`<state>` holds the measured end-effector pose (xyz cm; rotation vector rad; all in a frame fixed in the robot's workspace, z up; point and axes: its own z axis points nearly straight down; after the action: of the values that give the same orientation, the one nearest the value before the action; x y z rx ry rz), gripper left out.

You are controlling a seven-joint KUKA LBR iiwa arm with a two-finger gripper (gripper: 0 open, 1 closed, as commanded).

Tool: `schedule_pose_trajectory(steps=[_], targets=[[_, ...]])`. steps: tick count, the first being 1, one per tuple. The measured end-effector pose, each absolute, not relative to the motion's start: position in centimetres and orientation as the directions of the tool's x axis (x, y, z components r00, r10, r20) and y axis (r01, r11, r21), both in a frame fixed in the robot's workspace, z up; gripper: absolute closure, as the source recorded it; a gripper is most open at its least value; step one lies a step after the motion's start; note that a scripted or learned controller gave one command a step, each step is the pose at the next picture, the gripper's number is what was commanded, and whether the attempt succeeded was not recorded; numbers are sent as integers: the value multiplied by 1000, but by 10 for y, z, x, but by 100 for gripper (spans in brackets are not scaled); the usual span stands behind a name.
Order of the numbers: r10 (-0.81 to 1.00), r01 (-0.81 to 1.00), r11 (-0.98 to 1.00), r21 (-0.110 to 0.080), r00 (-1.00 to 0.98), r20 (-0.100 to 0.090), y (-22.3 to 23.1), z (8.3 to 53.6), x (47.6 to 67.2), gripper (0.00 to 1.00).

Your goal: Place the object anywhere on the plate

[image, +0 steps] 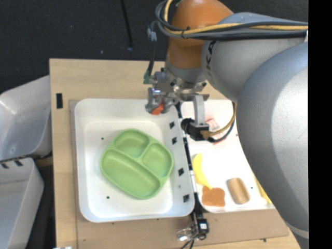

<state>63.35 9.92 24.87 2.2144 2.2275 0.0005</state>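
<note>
**Here, beyond the green plate's far edge, I hang with an orange-red scrap at my tip**

Here I am, the grey arm's two-finger gripper (157, 104), hanging just past the far edge of the light-green plastic plate with three compartments (136, 162). A small orange-red object (160, 108) shows right at my tip, off the plate and a little beyond its far right corner. Whether I am clamped on it or merely poised against it I cannot tell; the metal of my own wrist crowds the spot.

The plate lies tilted in the shallow white left-hand bin (93, 201), which surrounds it on every side. Its three compartments hold nothing. To the plate's right, across the divide, the second shallow white bin (228, 154) carries three things: a yellow banana-shaped piece (199, 171) nearest the plate, a flat orange piece (213, 196) just beyond it toward the plate's near right, and a tan bread-roll-shaped piece (238, 190) farther right again. The orange band (194, 30) of my arm rises behind the plate, above me. The pale wooden bench (104, 69) shows past the plate's far side.
</note>
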Motion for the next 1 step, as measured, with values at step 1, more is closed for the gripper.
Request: schedule_pose_trajectory(steps=[1], targets=[[1000, 1000, 4, 3, -4, -1, 144, 235, 662, 100]])
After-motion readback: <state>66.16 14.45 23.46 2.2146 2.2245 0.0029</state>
